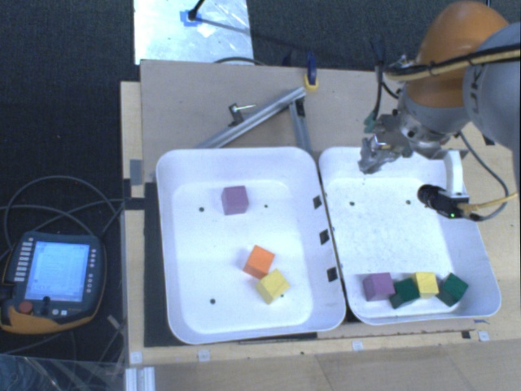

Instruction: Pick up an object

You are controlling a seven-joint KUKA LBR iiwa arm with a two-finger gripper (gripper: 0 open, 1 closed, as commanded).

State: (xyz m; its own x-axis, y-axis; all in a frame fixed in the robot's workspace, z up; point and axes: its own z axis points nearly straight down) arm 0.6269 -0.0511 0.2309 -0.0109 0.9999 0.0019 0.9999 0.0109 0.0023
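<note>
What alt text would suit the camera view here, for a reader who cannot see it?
The arm's gripper hovers over the far edge of the right bin, away from the purple, yellow and two green blocks along its near wall. The left bin holds a purple block, an orange block and a yellow block.
</note>
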